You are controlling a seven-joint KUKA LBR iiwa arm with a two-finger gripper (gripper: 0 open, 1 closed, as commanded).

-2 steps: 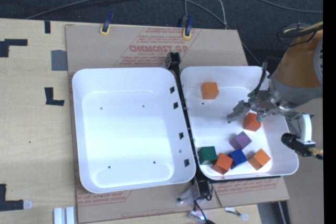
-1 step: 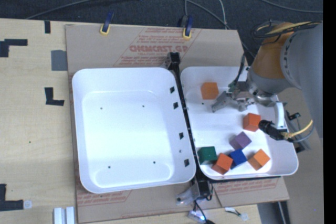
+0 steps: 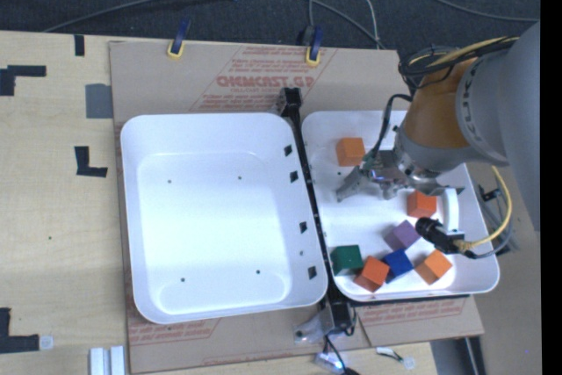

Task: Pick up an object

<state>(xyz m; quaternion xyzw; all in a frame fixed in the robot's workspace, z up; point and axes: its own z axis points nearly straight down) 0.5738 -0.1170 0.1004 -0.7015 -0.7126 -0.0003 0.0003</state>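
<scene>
Several small blocks lie in the right bin (image 3: 338, 215). An orange block (image 3: 350, 151) sits near its back left, and an orange-red block (image 3: 421, 205) sits beside the wrist. Along the front are a purple block (image 3: 404, 234), a blue block (image 3: 397, 263), a green block (image 3: 346, 259) and two orange blocks (image 3: 373, 273) (image 3: 433, 266). My gripper (image 3: 364, 184) hangs low over the middle of the right bin, just in front of the back orange block. It is open, with bare bin floor between its fingers.
The left bin (image 3: 211, 136) stands beside the right one, with a black divider rail (image 3: 303, 180) between them. The arm (image 3: 448, 114) covers the right bin's back right part. Cables (image 3: 492, 233) loop along the bin's right rim.
</scene>
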